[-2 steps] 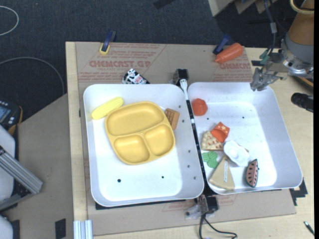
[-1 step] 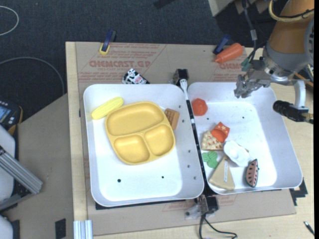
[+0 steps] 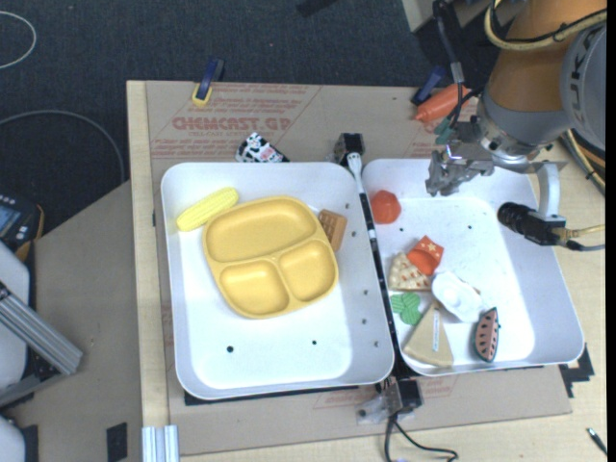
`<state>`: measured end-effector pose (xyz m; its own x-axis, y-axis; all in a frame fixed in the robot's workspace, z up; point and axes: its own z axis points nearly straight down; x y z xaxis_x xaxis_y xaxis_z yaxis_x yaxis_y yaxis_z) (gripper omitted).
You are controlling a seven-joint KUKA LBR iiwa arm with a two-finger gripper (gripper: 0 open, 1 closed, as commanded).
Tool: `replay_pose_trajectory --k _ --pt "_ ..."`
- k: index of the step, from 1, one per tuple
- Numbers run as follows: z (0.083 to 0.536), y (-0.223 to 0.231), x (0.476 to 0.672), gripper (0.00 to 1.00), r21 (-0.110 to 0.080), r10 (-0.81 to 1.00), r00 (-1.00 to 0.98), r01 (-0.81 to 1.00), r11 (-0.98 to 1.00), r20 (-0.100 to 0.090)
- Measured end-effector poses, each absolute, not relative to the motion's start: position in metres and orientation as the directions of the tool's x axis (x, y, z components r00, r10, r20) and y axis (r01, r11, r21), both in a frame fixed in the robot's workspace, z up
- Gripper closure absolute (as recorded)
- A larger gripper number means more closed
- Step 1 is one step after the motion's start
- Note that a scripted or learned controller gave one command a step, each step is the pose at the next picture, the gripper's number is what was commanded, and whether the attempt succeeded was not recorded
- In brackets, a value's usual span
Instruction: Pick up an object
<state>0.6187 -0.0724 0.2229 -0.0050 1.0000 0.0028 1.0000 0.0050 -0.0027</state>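
Observation:
My gripper (image 3: 445, 179) hangs over the back left part of the right bin (image 3: 527, 275), with nothing seen in it. A red ball-like tomato (image 3: 385, 206) lies just left of and below it. Further forward in the same bin are an orange-red piece (image 3: 424, 255), a waffle cracker (image 3: 405, 274), a green piece (image 3: 408, 307), a white lump (image 3: 457, 295), a sandwich wedge (image 3: 430, 340) and a watermelon slice (image 3: 485, 335).
The left bin (image 3: 279, 366) holds a yellow divided plate (image 3: 269, 255), a yellow corn cob (image 3: 206, 209) and a brown toast piece (image 3: 333, 227). Behind the bins, on the cardboard, lie a black-and-white toy (image 3: 258, 149) and a blue-yellow clamp (image 3: 205, 85).

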Motion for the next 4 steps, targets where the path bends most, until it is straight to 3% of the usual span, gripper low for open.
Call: replay_pose_trajectory --k 1,2,3,4 --pt "0.231 -0.067 0.632 1.00 0.004 1.000 -0.002 1.000 0.002 0.000" --pt "0.215 -0.063 0.630 1.00 -0.003 1.000 -0.001 1.000 0.001 0.000" --pt "0.230 -0.053 0.620 1.00 -0.002 1.000 -0.001 1.000 0.001 0.002" --pt "0.229 -0.052 0.631 1.00 0.003 1.000 -0.001 1.000 0.001 0.000"
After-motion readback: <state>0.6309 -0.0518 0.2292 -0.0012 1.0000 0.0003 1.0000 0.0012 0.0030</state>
